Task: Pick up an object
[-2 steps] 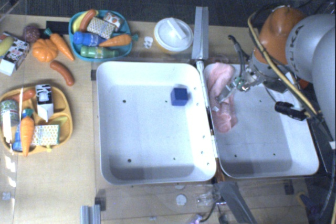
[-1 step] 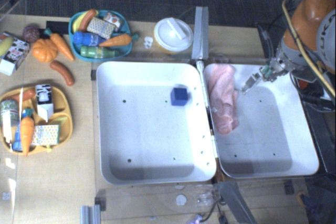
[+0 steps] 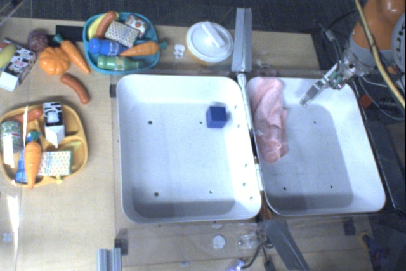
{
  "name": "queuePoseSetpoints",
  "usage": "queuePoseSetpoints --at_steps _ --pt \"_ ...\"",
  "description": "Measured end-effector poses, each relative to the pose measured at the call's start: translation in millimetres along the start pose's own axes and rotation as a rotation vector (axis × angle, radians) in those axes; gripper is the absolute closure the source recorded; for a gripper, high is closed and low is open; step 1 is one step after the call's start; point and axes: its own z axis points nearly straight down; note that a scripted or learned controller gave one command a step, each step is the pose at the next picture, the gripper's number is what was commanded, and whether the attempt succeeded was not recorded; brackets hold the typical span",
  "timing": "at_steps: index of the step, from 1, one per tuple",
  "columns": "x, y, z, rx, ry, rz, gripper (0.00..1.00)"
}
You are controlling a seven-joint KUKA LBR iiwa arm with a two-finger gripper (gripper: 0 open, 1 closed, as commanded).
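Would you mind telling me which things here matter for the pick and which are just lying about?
Job in hand:
- blue block in the left bin
- pink cloth in the right bin
- end effector

Lying about:
- blue bowl of toy food
- yellow tray of toy food
- white lid
- toy pumpkin

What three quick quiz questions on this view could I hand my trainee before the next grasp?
1. True or false: the blue cube lies in the right bin.
2. Which thing lies along the right bin's left wall?
A. pink cloth
B. a banana
C. a carrot
3. Fill in: the gripper hangs over the right bin's upper ____ corner.

Key: 1 false, it is in the left bin; 2 A; 3 right.
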Motion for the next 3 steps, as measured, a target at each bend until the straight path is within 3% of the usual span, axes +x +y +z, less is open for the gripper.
queuePoseSetpoints --at_steps 1,2,3 --pt "49.8 -6.7 67.7 -0.003 -0.002 -0.301 0.0" --pt "65.7 26.6 68.5 0.009 0.0 -0.35 0.0" --pt "82.7 36.1 68.6 0.004 -0.004 -0.271 0.0"
